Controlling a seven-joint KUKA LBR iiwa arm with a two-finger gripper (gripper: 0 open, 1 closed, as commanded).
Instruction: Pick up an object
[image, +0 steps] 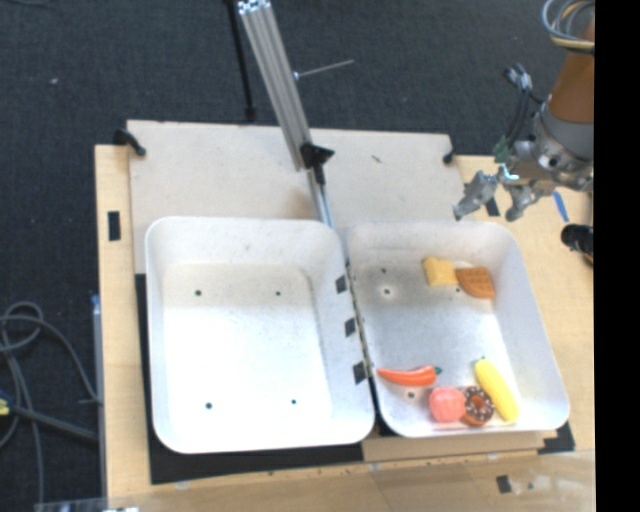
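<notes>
My gripper hangs above the far right corner of the right bin, open, with nothing between its fingers. Inside that bin, a pale yellow block and an orange-brown piece lie side by side near the back. Along the front lie a red-orange chili-like piece, a pink round piece, a dark doughnut-like ring and a yellow corn-like piece. The gripper is well apart from all of them.
The left bin sits beside the right one, sharing a middle edge. A slanted metal pole rises behind the bins. Cables lie on the floor at the left. The bench shows bare board behind the bins.
</notes>
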